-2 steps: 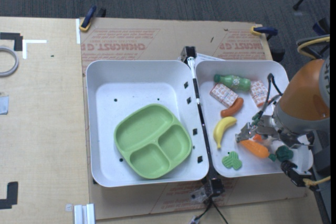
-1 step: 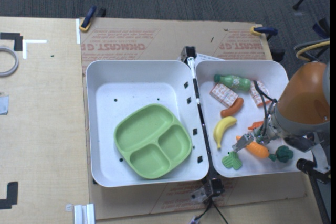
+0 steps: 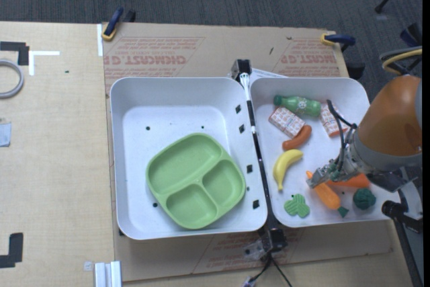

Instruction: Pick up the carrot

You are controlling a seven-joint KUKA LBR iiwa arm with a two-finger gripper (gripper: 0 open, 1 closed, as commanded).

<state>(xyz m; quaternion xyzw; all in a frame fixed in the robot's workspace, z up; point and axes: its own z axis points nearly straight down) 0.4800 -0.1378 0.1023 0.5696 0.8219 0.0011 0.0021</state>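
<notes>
Item: carrot (image 3: 328, 195), orange, lying at a slant on the floor of the right bin (image 3: 349, 92), toward its near right corner; a second orange piece (image 3: 355, 179) sits just beside it, under the arm. Gripper (image 3: 327, 173): down inside the right bin, directly over or touching the carrot's upper end; whether the fingers are open or closed cannot be told, since the wrist and cabling mask them. Neighbours in the same bin: banana (image 3: 286, 166), sausage (image 3: 297, 137), green bottle (image 3: 299, 104), two wafer-like blocks (image 3: 285, 121), a flat green leafy piece (image 3: 296, 206), a dark green ball (image 3: 364, 198). Left bin (image 3: 127, 165): a green divided plate (image 3: 195, 179). Status, as a judgement: the approach looks complete, the arm positioned at the target; the carrot rests on the bin floor, so a secure grip and the lift remain outstanding.
</notes>
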